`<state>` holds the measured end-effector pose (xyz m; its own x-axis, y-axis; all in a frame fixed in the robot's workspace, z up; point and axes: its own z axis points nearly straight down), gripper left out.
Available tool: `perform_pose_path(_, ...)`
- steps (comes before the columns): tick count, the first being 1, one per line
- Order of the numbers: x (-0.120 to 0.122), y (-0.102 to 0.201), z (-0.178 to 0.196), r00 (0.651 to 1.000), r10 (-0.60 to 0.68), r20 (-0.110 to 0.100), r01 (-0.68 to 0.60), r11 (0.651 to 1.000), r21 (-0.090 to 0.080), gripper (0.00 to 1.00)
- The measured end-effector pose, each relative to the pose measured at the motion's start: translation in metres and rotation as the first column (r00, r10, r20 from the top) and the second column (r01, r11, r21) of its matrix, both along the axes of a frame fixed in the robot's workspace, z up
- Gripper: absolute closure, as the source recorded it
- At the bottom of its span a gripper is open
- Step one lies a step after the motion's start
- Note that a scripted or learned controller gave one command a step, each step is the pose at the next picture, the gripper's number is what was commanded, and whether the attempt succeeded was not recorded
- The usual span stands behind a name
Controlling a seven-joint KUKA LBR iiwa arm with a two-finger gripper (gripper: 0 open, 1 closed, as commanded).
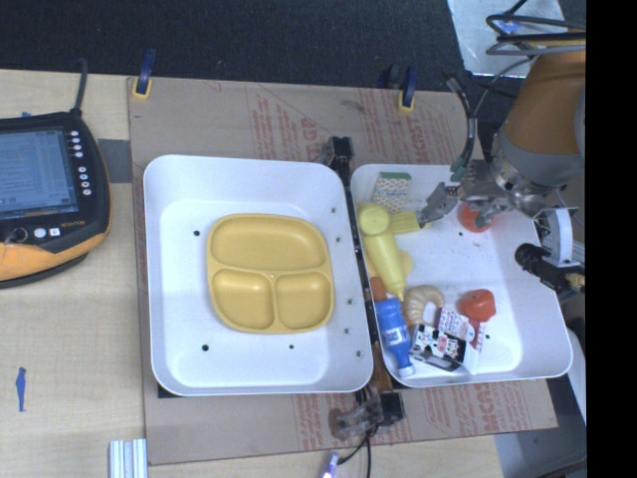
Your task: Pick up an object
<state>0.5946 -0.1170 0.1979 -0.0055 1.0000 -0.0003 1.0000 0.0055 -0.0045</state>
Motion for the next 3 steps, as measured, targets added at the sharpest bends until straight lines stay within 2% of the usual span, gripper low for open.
perform_pose_path(1, 0.053, -0.071, 0.013, 1.000, -0.003, 0.003, 0.003, 1.000, 0.000, 0.00)
perform_pose_path(2, 0.042, -0.095, -0.098, 1.000, 0.000, -0.002, 0.000, 1.000, -0.001, 0.00)
perform_pose_path(3, 0.062, -0.095, -0.076, 1.000, -0.002, 0.002, 0.002, 1.000, 0.001, 0.00)
